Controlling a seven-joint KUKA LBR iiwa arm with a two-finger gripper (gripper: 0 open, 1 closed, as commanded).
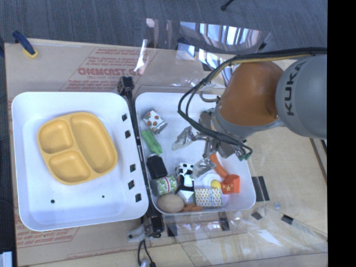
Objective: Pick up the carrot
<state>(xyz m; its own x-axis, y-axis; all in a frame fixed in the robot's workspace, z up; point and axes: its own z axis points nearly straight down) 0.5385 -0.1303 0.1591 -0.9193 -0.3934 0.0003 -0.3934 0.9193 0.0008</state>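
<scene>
The bench [67, 65] shows as a brown board with red print, and it carries two shallow white bins side by side. The grey arm [303, 96] reaches in from the right, its orange band [250, 96] bulging over the right bin [167, 102] and hiding that bin's far right corner and much of its floor. Black cables [192, 96] loop from the wrist across the same bin.

The left bin [33, 204] holds a yellow divided tray [77, 147] with three compartments, lying slightly askew.

In the right bin the things crowd toward the near end. A green vegetable-shaped piece [151, 142] lies near the dividing wall, with a small white cup with red spots [154, 121] beyond it and a black block [156, 166] nearer. Near the front wall sit a beige egg-like piece [170, 203], a green-banded can [165, 184], a black-and-white cow-patterned thing [185, 174], a patterned box [207, 197], a fried-egg piece [211, 181] and an orange-red block [230, 184].

The carrot [218, 165] is a thin orange stick lying aslant just under the wrist, its upper end hidden by the pincer.

The pincer [207, 149] hangs low over the middle of the right bin, right at the carrot's upper end. Its metal parts blur together, so I cannot tell whether it is spread or pressed together, nor whether it grips the carrot.
</scene>
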